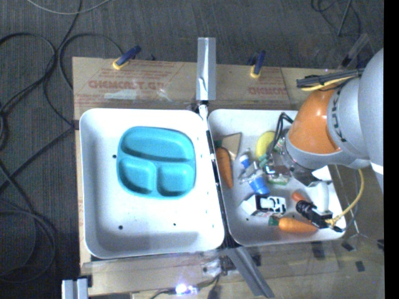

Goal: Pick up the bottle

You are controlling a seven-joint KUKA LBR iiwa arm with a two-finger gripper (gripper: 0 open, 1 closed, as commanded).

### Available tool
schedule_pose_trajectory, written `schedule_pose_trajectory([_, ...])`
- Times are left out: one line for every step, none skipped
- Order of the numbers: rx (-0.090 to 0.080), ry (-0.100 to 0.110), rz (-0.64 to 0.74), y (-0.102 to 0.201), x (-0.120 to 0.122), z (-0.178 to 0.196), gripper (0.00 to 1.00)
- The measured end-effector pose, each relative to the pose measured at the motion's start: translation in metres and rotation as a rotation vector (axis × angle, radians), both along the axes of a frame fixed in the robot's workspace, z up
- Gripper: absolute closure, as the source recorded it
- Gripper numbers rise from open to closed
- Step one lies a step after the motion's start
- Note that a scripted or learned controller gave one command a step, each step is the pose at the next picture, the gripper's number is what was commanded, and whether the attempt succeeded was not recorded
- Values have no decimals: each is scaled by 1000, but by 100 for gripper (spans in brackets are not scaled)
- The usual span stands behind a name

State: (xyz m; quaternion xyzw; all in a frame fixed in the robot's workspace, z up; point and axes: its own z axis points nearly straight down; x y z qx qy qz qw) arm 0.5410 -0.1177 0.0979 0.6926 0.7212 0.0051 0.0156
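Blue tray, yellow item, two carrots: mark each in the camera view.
blue tray (157,161): camera view, central ridge.
yellow item (266,143): camera view, exposed top.
carrot by the divider (224,166): camera view, mid-body.
carrot at the front (297,225): camera view, mid-body.

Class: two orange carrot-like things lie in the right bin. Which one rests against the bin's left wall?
The upper carrot, lying lengthwise along the right bin's left wall. The other carrot lies crosswise near the front edge.

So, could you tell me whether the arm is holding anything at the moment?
It cannot be told: the gripper is low among the clutter in the right bin, its tips hidden.
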Motion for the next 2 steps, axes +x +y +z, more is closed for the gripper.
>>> schedule_pose_trajectory([-2,-3,-1,-1,1,9,100])
schedule_pose_trajectory([12,32,62,-24,-9,82,100])
